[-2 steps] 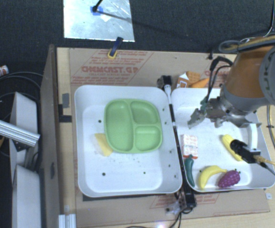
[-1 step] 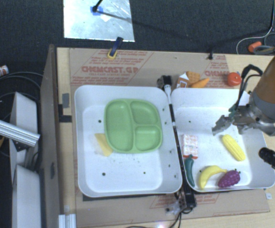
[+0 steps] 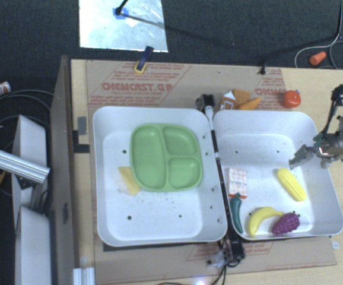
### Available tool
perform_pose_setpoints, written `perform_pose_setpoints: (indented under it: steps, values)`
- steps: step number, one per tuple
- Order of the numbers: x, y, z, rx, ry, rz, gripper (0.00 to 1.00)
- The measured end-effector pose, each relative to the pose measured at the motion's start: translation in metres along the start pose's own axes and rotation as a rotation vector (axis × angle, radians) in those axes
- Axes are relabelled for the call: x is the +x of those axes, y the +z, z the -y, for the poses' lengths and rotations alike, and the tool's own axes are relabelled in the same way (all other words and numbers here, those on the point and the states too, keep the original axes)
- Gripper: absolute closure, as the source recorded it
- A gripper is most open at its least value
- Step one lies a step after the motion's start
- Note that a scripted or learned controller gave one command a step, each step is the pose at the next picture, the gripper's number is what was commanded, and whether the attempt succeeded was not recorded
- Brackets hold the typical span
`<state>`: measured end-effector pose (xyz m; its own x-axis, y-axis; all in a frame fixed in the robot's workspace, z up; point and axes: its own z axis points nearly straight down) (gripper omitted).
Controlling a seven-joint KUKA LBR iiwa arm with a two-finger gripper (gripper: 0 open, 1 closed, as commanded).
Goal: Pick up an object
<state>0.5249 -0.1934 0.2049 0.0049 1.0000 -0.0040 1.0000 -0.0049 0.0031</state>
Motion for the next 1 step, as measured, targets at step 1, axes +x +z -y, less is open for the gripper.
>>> perform_pose_setpoints:
  steps: [1]
  values:
    - [0.0064,0.126,-0.0187,0.001,-0.006,-0.004,0.0]
